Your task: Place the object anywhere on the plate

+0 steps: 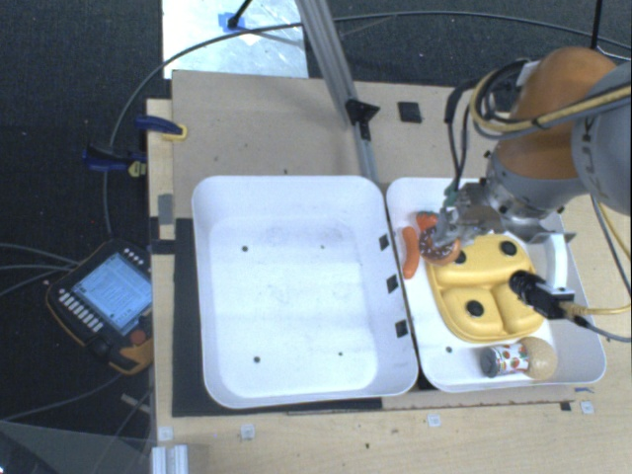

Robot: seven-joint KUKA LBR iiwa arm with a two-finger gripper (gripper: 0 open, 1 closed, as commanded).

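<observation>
End effector point(441, 233) low beside orange object point(409, 252), near yellow plate point(484, 286).

Even, bright light is falling from overhead, washing the left bin point(291, 284) nearly featureless white. Above that bin a shiny sheet point(237, 23) is glaring strongly. Left of the bin the dark floor is staying dim. Shadows under the bin rim are lying soft and faint, and fine detail is looking slightly blurred
</observation>
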